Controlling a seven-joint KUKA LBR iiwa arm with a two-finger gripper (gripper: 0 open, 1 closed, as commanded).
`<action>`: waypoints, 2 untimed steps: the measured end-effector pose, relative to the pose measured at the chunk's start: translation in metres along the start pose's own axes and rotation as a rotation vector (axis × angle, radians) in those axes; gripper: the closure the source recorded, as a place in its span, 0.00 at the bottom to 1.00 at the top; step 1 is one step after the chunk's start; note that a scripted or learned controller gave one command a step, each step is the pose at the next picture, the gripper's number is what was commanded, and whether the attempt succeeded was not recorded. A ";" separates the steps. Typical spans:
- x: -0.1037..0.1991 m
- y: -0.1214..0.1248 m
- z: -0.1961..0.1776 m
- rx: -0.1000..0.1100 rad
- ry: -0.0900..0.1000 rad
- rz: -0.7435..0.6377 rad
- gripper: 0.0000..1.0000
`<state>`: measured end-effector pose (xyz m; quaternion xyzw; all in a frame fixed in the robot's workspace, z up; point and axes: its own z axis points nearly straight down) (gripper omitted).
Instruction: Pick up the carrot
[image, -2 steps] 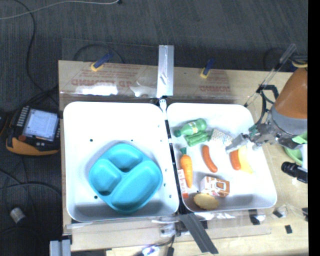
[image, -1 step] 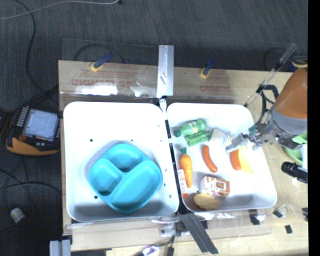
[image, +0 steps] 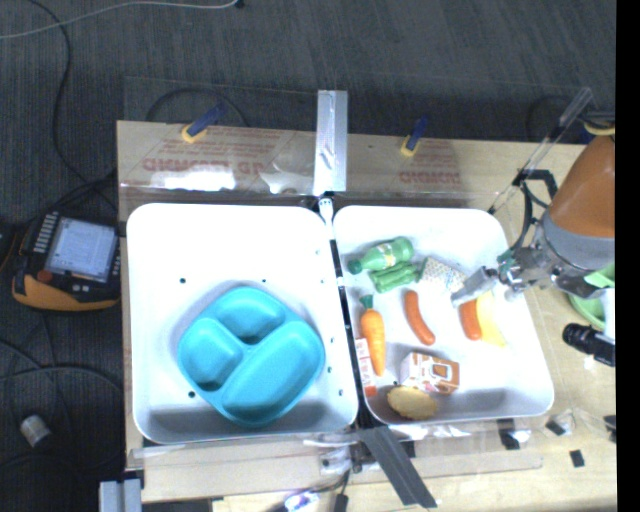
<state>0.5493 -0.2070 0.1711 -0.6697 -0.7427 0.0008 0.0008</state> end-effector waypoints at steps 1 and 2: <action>0.000 0.000 0.000 0.000 0.000 0.000 0.00; -0.006 0.000 0.074 -0.006 0.009 0.086 0.00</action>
